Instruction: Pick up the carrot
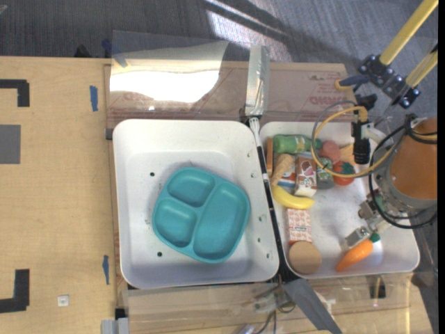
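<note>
The carrot (356, 253) lies in the right bin (407, 261) toward its 5 o'clock corner, leaf end pointing to 1 o'clock. The tool (360, 234) hangs right over that leafy tip; whether it grips anything I cannot tell. At the carrot's 9 o'clock sits a round tan piece (304, 257), with a banana (292, 199) beyond. The left bin (132, 145) holds a teal divided plate (201, 214).
</note>
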Controlling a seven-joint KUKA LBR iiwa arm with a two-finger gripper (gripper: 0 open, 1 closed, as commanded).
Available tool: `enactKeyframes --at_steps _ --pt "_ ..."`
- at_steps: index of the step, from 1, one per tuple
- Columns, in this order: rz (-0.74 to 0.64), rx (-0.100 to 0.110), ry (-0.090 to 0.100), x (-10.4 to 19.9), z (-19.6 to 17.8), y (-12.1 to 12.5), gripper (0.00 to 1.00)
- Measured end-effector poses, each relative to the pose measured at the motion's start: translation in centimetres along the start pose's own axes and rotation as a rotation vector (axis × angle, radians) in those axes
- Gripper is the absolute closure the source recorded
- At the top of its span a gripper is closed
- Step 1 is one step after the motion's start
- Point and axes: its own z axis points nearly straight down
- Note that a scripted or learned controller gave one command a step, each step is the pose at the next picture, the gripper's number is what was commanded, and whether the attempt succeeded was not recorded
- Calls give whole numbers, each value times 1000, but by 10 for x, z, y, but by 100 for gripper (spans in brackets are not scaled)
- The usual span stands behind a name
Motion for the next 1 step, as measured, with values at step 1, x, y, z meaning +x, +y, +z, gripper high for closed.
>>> enactKeyframes --at_steps 1 --pt "423 -2 -5 31 1 -26 0"
